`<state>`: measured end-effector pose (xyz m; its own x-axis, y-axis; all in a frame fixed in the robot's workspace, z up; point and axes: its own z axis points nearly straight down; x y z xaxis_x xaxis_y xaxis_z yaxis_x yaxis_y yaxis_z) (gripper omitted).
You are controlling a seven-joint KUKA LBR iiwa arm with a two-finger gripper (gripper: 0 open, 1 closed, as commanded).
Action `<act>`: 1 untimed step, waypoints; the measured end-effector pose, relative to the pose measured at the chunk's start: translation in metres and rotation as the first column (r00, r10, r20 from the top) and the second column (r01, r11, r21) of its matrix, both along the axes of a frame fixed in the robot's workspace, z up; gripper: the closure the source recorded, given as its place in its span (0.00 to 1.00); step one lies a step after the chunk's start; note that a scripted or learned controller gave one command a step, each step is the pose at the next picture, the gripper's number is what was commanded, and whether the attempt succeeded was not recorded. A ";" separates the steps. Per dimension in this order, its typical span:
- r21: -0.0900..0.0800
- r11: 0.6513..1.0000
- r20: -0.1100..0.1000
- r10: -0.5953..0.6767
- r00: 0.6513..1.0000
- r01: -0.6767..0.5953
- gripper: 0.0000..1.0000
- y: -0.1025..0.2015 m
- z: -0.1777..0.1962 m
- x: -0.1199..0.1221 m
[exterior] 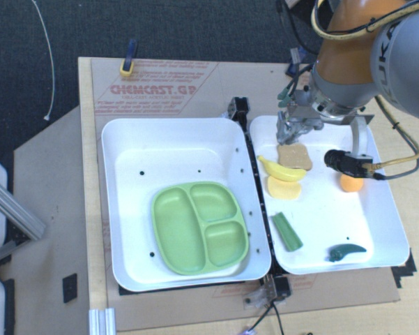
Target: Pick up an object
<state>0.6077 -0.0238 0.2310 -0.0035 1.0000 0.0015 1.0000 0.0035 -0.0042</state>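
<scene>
Overhead, the grey KUKA arm with its orange band (359, 9) was seen reaching in from the right, and its two-finger gripper (291, 135) was poised at the far left corner of the right shallow white bin (383, 222). The metal fingers (284, 131) were pointed down at a tan, flat slice of toy bread (295, 155), their tips at its upper edge; whether they were spread or pressed together could not be told, and nothing was seen pinched between them.

Just in front of the bread, a yellow toy banana (282, 171) was laid across a pale yellow rounded block (284, 188). An orange rounded toy (351, 182) was partly hidden beneath a black fitting (346, 162) to the right. Nearer the front, a green stick-shaped toy (287, 230) and a dark teal curved toy (346, 252) were set apart from each other.

In the left shallow white bin (122, 152), a light green plastic plate with three compartments (199, 225) was placed toward the front.

On the brown board (160, 89) behind the bins, red lettering reading roughly "CHEMCAST GP" was made out, with smaller lines beneath too fine to read. A yellow-and-blue clamp (129, 60) was fixed at the board's far edge.
</scene>
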 end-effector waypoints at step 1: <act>0.000 1.000 -0.001 0.001 1.000 -0.001 1.00 0.052 -0.013 -0.022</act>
<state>0.5852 0.0279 0.2184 -0.0049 1.0000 0.0019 1.0000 0.0049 -0.0047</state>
